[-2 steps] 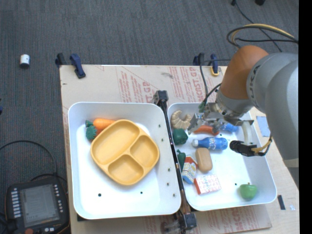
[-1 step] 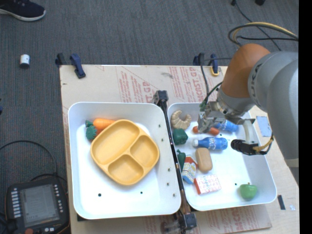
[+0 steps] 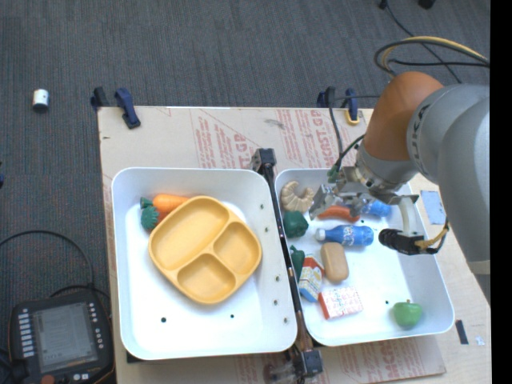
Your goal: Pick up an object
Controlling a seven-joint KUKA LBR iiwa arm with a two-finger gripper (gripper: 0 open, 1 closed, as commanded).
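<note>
My gripper (image 3: pixel 342 195) hangs low over the back of the right bin (image 3: pixel 432 282), under the grey arm with the orange band. Just below it lies an orange-red toy (image 3: pixel 338 213), partly hidden by the gripper. Close by are a beige curled toy (image 3: pixel 298 194), a blue bottle (image 3: pixel 346 235), a second blue item (image 3: pixel 377 209) and a dark green toy (image 3: pixel 294 224). Farther forward lie a tan oblong (image 3: pixel 334 262), a small red-and-white carton (image 3: pixel 310 279), a red-and-white box (image 3: pixel 340 302) and a green apple (image 3: pixel 407 314).
The left bin (image 3: pixel 128 294) holds a yellow divided plate (image 3: pixel 206 249) and a carrot (image 3: pixel 170 202) at its back left. Clamps (image 3: pixel 126 106) grip the board's back edge. A pendant (image 3: pixel 56 338) lies on the floor at lower left.
</note>
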